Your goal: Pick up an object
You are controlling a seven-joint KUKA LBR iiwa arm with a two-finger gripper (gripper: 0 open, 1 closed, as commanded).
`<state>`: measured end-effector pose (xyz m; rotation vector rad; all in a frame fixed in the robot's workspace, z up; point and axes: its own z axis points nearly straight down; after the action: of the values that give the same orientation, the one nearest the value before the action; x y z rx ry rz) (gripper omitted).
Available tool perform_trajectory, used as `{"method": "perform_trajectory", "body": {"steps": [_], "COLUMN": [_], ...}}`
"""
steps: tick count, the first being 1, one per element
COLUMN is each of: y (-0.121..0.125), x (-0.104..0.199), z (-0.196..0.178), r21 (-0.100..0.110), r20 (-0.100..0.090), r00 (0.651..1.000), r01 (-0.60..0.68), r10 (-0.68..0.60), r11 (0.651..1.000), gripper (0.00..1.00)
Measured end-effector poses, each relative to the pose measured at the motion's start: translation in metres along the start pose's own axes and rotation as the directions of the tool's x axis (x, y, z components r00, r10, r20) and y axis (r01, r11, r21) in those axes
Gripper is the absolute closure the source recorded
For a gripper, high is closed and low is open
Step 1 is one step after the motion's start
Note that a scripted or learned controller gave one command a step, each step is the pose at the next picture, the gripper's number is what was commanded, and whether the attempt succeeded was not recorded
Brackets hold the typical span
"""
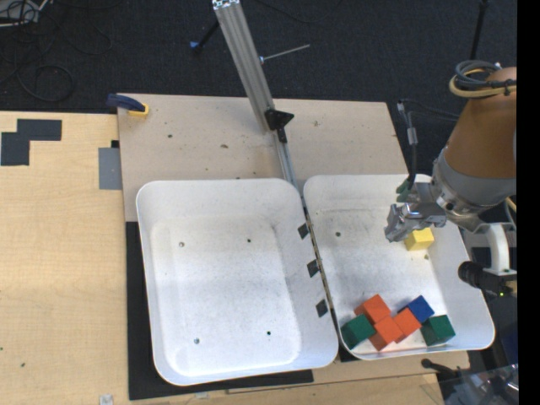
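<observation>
My gripper [407,224] hangs over the right bin [363,226], near its far right side, on the grey arm with the orange band. A small yellow block [420,240] lies right at the gripper's lower edge, touching it or just beneath it; whether it is gripped is hidden. At the bin's near end sits a cluster of blocks: orange blocks [376,308], a blue block [421,308] and two green blocks [359,331] [438,330].
The left bin [219,277] lies beside the right one, with black clips [313,267] along the shared rim. A slanted aluminium bar [249,62] rises behind the bins. A blue and yellow clamp [127,104] sits at the bench's far left corner.
</observation>
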<state>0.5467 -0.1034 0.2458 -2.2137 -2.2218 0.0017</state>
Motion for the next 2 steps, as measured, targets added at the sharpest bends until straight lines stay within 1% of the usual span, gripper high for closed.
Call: {"method": "perform_trajectory", "body": {"steps": [1, 2], "y": [0.005, 0.012], "x": [0.049, 0.099], "z": [0.014, 0.007], "r21": [0.000, -0.002], "r20": [0.000, 0.001], "r00": [1.000, 1.000], "r01": [0.000, 0.001], "r10": [0.000, -0.001], "r11": [1.000, 1.000], "gripper": [1.00, 1.00]}}
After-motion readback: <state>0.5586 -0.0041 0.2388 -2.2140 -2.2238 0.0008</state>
